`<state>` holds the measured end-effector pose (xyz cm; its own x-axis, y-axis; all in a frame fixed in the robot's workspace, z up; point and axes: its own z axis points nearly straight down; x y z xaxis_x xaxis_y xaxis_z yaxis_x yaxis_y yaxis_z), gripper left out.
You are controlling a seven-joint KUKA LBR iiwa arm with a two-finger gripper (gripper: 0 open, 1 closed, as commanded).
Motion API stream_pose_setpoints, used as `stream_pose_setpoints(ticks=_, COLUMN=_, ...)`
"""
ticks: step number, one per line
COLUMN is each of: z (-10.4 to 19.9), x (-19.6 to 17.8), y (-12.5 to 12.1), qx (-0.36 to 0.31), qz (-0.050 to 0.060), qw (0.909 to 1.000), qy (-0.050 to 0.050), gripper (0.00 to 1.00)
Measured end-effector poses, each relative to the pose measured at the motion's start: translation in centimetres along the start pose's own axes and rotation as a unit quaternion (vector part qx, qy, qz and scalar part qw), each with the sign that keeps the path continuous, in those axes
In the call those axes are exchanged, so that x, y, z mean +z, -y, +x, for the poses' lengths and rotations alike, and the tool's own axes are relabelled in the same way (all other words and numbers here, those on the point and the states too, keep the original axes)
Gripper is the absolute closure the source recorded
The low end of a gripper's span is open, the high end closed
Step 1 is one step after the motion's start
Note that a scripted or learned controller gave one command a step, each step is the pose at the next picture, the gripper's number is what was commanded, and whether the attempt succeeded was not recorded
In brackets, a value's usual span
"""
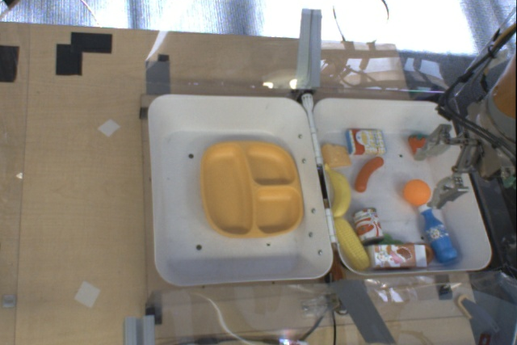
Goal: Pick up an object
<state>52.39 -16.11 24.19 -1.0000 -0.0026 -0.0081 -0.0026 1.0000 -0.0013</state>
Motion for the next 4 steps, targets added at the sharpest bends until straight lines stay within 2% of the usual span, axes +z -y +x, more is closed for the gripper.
stream_pose_setpoints(ticks=1, z=1.4, x=11.9, y=-0.7, qx=0.207, qz=0.0, qw=0.9783, qy=-0.005, gripper=0.0)
stream_pose_setpoints(ticks=2, z=-3.9, x=14.3, y=-2.9, qx=0.27, qz=0.0, qw=0.9629, qy=0.0, gripper=0.0)
stream_pose_setpoints(ticks=3, z=-10.8, x=15.4, y=0.5, qx=0.215, qz=0.0, qw=0.9766, qy=0.002, gripper=0.0)
stream_pose_setpoints(ticks=4, z=-12.2, x=15.4, y=2.2, qx=0.373, qz=0.0, qw=0.9278, qy=0.002, gripper=0.0)
